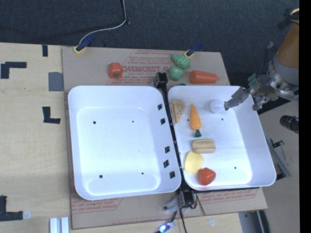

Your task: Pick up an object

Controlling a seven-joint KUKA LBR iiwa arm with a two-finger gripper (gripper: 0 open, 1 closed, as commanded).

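— Looking down from the camera view, we see our gripper over the far right part of the right bin. What do the fingers have?

— Nothing we can see between them. One grey finger slants down toward the bin floor; whether the pair stands apart or closed, we cannot tell from this angle.

— And the nearest thing to take?

— A small white ball, just beside the fingertip on its left, apart from it as far as we can judge. It is pale against the white floor, so its edge is hard to read.

— What lies further out from the fingers?

— Left again, an orange carrot and a tan wedge near the wall between the bins. Nearer us, a tan roll, a yellow piece and a red piece.

— Why hold the arm at that slant?

— We judge it reaches in from the right, so the wrist tilts over the rim to get at the ball. The left bin is well apart from the fingers.
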